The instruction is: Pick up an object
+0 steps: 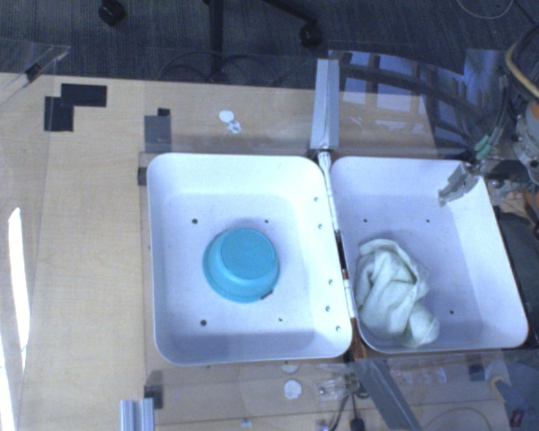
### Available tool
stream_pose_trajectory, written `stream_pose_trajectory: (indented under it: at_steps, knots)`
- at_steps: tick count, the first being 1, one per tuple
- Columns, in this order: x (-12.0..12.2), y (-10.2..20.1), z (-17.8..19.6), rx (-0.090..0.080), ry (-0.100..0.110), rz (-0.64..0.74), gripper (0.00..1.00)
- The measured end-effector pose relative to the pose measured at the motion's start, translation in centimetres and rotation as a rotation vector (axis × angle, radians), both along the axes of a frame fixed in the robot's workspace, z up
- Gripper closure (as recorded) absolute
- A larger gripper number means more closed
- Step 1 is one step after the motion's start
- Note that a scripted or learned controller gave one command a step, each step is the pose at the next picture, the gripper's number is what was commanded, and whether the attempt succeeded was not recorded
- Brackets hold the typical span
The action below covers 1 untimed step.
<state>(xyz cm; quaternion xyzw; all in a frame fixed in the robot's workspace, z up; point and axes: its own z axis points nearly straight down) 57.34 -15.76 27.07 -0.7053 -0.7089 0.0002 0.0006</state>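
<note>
We find the gripper (455, 187) at the upper right of the right bin (485, 268), hanging over the bin's far right corner, with the arm (530, 142) trailing off behind it toward the right edge of the view. Its slim fingers point down and to the left, and nothing sits between them; whether they are spread or drawn together we cannot tell at this size.

Going from left to right, the thing farthest from the gripper is the left bin (175, 241), well off to its left. In that bin we see a blue bowl (242, 264) lying upside down, round base up, a little below the bin's middle. It is far to the gripper's left and lower in the view, well apart from it.

Nearer to the gripper, across the seam where the two bins meet, we see a crumpled white cloth (391, 290) in the right bin. It lies below and to the left of the gripper, in the near left part of that bin, close to the wall it shares with the left bin. The cloth is bunched in folds and does not touch the gripper; bare white floor lies between them.
</note>
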Motion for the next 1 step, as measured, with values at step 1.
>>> stream_pose_trajectory:
  at_steps: [1]
  knots:
    - [0.18, 0.17, 1.08, 0.000, -0.004, 0.006, 1.00]
